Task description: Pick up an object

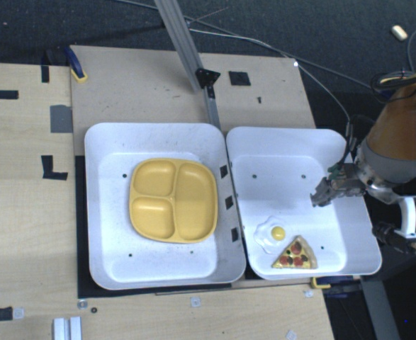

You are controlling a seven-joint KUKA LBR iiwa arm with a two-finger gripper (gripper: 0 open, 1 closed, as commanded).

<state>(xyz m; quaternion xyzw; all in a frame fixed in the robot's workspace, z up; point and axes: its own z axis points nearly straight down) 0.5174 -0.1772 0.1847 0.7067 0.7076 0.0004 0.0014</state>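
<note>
- You are watching the pincer [321, 195] hovering in the right bin [285, 147]; its state cannot be told.
- Toy egg [272, 234] and pizza slice [295, 254] are lying toward seven o'clock, awaiting pickup.

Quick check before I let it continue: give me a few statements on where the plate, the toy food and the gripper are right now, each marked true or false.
1. The yellow divided plate lies in the left bin. True.
2. The fried egg sits on the plate. False: it lies in the right bin, near its front.
3. The pizza slice lies beside the egg. True.
4. The gripper grips the pizza slice. False: it is over the right bin's right side, apart from both foods.
</note>
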